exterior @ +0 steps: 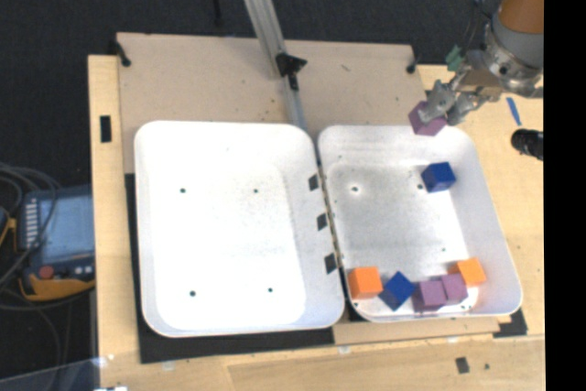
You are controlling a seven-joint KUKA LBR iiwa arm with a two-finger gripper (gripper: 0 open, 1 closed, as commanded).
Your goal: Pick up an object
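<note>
Up at the far right corner of the right bin (pixel 485 224), the gripper (pixel 443 105) hangs with a purple cube (pixel 427 119) clamped between its fingers. The cube sits tilted, lifted off the bin floor, right over the bin's upper rim. Behind it the grey wrist and the orange band of the arm (pixel 522 0) rise toward the upper right.

Right bin contents, noted from far to near:
- a blue cube (pixel 439 176) alone in the upper right part of the floor, well apart from the rest
- an orange cube (pixel 365 281) at the near left corner
- a second blue cube (pixel 397 289) just beside it, turned at an angle, apparently touching
- two purple cubes (pixel 439 292) side by side next along the near wall, touching each other
- another orange cube (pixel 472 270) just behind them toward the right wall

The floor of this bin looks scuffed and grey in the middle.

Left bin (pixel 151 224): white floor with a few small dark dots.

Both bins rest side by side on the tan bench (pixel 197 78). A slanted metal rail (pixel 258 0) runs down from the top to the gap between the bins. On the far left sits a handheld pendant (pixel 57 238) with a screen and trailing cables.
</note>
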